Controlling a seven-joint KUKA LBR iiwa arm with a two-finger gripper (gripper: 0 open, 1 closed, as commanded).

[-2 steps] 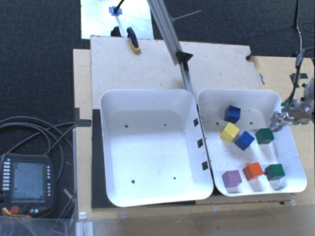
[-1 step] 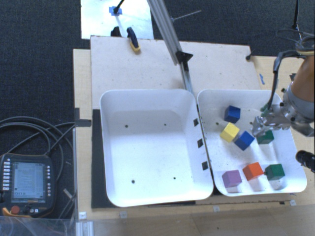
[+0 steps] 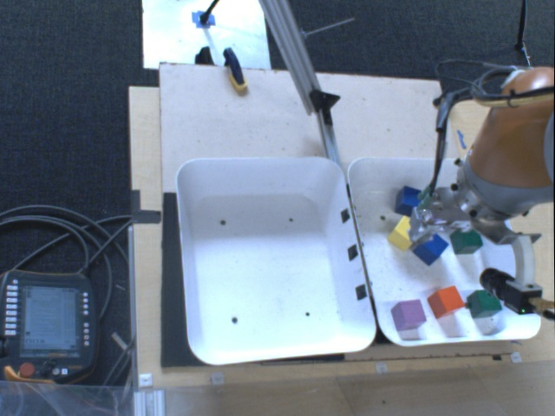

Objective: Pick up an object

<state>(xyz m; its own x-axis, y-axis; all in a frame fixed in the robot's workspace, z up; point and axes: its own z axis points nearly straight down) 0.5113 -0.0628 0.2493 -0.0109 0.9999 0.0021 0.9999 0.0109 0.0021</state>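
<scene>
Nearest the camera, along the front wall of the right bin, sit a purple cube, an orange cube and a green cube, all loose and apart from the gripper. Just behind them the gripper is down inside the bin among a tight cluster: a yellow cube and a blue cube sit right against its tip, a second green cube just to the side, another blue cube behind. I judge this to be the grasp stage, not the lift. I cannot tell whether the fingers are spread or closed, nor whether any cube sits between them. Next move calls for a confirmed closure on one cube, then a straight rise. Farther back, the arm leans in from the right, orange band above the wrist, wrist pointing down. The left bin lies beside it on the table.
</scene>
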